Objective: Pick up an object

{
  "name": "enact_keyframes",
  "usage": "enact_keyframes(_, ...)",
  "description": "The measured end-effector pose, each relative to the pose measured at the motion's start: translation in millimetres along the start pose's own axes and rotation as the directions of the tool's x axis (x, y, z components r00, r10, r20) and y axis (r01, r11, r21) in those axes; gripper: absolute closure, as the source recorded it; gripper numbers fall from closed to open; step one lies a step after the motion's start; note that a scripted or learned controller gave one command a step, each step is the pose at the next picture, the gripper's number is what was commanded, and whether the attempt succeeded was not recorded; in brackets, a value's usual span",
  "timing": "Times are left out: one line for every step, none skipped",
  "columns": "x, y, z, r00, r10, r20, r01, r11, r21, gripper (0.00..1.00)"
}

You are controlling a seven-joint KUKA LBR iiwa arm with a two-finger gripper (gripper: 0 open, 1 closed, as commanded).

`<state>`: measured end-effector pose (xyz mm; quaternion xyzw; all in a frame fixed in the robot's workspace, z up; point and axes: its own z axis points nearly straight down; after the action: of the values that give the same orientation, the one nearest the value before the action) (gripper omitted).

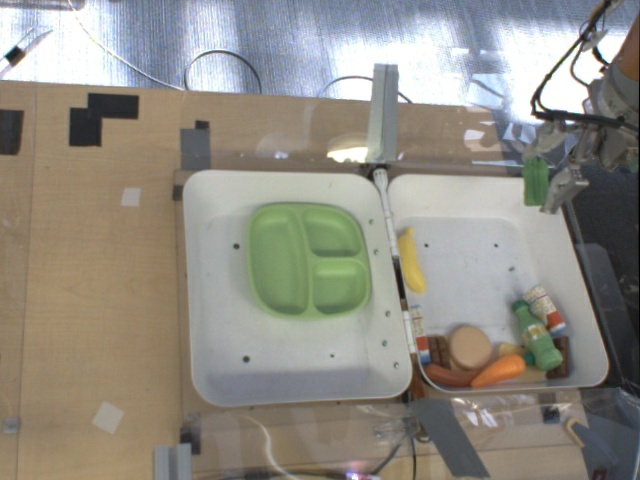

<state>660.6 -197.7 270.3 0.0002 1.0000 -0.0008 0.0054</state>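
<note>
The bench [90,298] is the biggest thing here, a flat tan board with a matte, cardboard-like look and a few black squares stuck on near the far left. On it sit the two white bins, both shallow with rounded corners and smooth plastic walls: the left bin [210,298] holds a pale green divided plate [306,260], a rounded-square shape with three moulded compartments and a soft sheen. The right bin [470,248] has all the small stuff. A yellow banana [411,261], curved and smooth, lies up against the left wall of that bin, right by the divider between the two. Down in the near corner there's a tight pile: a round tan disc-like thing [470,348], an orange carrot [497,370] that tapers to a point, a reddish-brown sausage shape [448,375] just in front of the disc, a green bottle [535,340] lying tilted, and a small white bottle with a red band [546,308] touching it. The arm's gripper [562,183] hangs over the far right corner of the right bin, well apart from the pile, grey metal with a green piece beside it. Honestly can't tell how the claw is set from this angle.
</note>
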Motion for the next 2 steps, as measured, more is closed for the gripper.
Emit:
enact_keyframes(7.3,12.6,157.2,0.964,0.267,-0.009,-0.267,0.964,0.0,0.0)
enact_keyframes(9.5,71.0,182.2,0.949,0.314,-0.001,-0.314,0.949,-0.002,0.0)
